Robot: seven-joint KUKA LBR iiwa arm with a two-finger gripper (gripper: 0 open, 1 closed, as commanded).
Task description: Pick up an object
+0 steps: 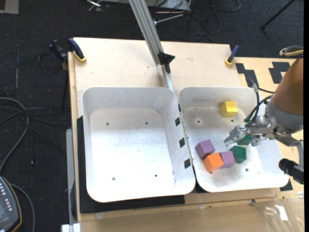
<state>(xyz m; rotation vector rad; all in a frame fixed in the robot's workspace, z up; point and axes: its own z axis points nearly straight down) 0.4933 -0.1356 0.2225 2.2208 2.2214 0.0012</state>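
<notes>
Two shallow white bins sit side by side on the bench [120, 62]: the left bin [96, 129] fills the middle of the frame and the right bin [207, 98] lies toward the right edge. Blocks lie in the right bin. A yellow block [229, 108] rests alone near its upper part. Lower down, a purple block [205, 148] sits just left of an orange block [213, 162], and a second, paler purple block [227, 159] touches the orange one on its right. A green block [238, 153] lies just beside that cluster, at the right. The arm [289, 98] comes in from the right edge of the frame, and the gripper [237, 136] hangs low over the right bin, just above the green block and right of the purple one. Its grey fingers [232, 137] point toward the left; something green shows close behind them, but whether they are spread, closed or gripping anything I cannot tell.
</notes>
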